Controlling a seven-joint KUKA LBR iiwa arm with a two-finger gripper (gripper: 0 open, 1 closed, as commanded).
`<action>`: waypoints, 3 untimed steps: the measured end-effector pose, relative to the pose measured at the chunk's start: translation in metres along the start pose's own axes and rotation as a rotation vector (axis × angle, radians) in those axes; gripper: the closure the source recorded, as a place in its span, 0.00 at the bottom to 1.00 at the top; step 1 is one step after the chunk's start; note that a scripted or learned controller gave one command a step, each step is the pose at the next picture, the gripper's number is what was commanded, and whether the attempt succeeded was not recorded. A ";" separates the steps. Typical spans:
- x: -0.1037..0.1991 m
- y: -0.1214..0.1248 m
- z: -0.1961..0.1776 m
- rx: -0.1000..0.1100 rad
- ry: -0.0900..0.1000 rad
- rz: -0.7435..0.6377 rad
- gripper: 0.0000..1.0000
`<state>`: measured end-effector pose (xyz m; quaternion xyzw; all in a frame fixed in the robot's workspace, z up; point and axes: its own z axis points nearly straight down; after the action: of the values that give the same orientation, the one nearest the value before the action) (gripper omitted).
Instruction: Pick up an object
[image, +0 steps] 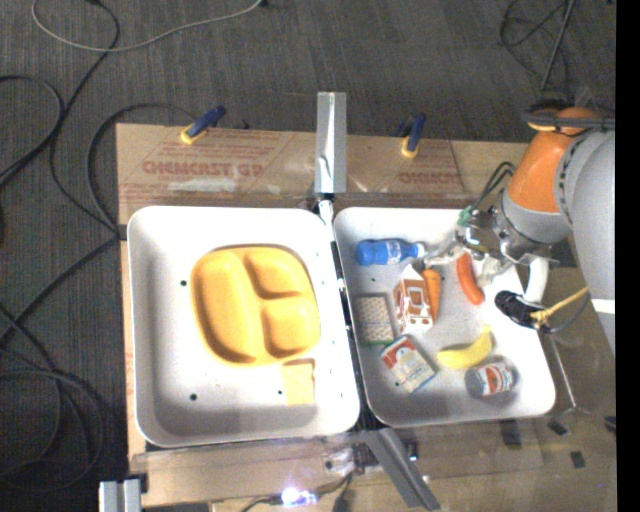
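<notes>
The right bin (452, 398) holds several items. A blue bottle (386, 251) lies at its far left, with an orange carrot (432, 288) and a red sausage (469, 281) to its right. A red-and-white carton (412, 305), a grey ridged pad (374, 319), a second small carton (408, 364), a banana (467, 352) and a can (490, 379) lie nearer the front. My gripper (463, 243) hangs low over the bin's far right part, just above the sausage and the carrot's top. Nothing is visibly held.
The left bin (160, 300) carries a yellow divided tray (258, 302) and a small yellow block (298, 381). A metal post (330, 150) stands behind the gap between the bins. The arm's orange band (540, 170) looms over the right bin's far right corner.
</notes>
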<state>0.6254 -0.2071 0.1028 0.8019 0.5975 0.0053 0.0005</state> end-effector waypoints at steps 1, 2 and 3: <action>-0.001 -0.002 -0.004 0.008 -0.007 -0.003 1.00; 0.032 0.019 -0.094 0.010 -0.010 -0.089 1.00; 0.031 0.018 -0.094 0.010 -0.011 -0.088 0.00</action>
<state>0.6512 -0.1827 0.1975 0.7749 0.6321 -0.0021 -0.0003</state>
